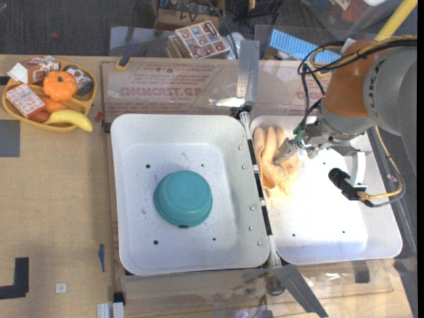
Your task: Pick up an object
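Observation:
An upside-down teal bowl [183, 198] sits in the middle of the left white bin [132, 138]. A pale orange, lumpy soft object [270, 158] lies against the left wall of the right white bin [344, 237]. My gripper [287, 152] reaches down from the right and its tip rests on or just over the right side of that orange object. The grey arm with its orange band [348, 85] hangs over the bin's back right part. The gripper's tip is small and dark against the object.
A black plug on a cable [343, 181] hangs from the arm over the right bin. A yellow dish of toy fruit and boxes [50, 95] stands at the far left of the bench. Cardboard and clutter lie behind the bins.

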`<action>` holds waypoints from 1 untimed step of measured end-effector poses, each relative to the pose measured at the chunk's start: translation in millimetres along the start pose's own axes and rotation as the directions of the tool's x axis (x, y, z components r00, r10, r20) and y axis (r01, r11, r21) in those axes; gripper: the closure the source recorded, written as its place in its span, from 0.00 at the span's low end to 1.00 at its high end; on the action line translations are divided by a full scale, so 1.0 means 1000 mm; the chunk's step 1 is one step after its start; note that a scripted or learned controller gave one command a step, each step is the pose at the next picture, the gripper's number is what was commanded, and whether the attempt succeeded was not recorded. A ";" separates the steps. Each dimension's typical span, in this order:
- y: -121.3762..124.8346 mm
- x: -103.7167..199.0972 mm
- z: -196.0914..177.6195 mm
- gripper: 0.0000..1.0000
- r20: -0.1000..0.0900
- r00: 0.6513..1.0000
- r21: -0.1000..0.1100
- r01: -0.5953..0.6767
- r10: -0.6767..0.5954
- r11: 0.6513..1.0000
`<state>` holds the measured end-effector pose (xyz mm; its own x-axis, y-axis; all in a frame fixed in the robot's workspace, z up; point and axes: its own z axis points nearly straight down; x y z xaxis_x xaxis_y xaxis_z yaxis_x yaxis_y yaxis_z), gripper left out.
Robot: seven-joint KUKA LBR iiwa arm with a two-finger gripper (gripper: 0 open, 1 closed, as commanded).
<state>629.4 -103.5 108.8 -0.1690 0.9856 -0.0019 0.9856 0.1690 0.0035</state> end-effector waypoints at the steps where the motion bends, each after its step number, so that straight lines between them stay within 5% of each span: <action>1: -0.004 0.008 0.013 0.00 0.008 0.981 -0.015 0.195 -0.195 0.981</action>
<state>624.6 -96.7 95.5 -0.3583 0.9336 -0.0104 0.9334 0.3584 0.0180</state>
